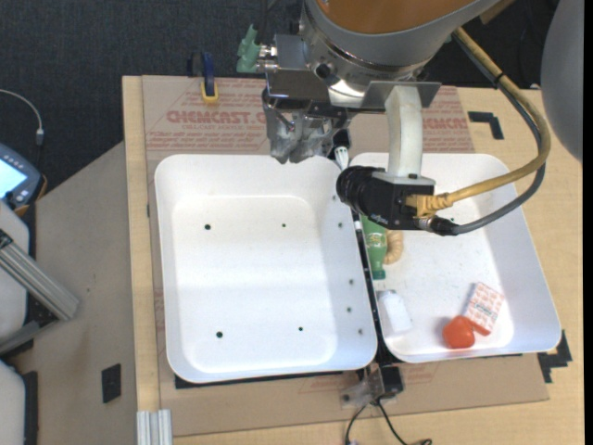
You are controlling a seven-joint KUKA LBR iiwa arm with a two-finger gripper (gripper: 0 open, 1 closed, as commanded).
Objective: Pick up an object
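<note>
**Arm poised at the back of the bins, objects waiting in the right one**

We saw the grey two-finger gripper [301,142] hanging above the far rim of the shallow white left bin [185,248], holding nothing we could make out; whether it was open we could not tell. We judged it between attempts. The shallow white right bin [528,276] held a small round red-orange object [459,333], a red-and-white patterned packet [485,306], a small white block [395,311] and a green item [375,247].

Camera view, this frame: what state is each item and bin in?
Left bin: bare white floor showing.
Right bin: holds all the loose items.
Orange ball: resting near the front edge.
Red-and-white packet: lying flat beside the ball.
Green bottle: lying along the divider, partly hidden.
</note>
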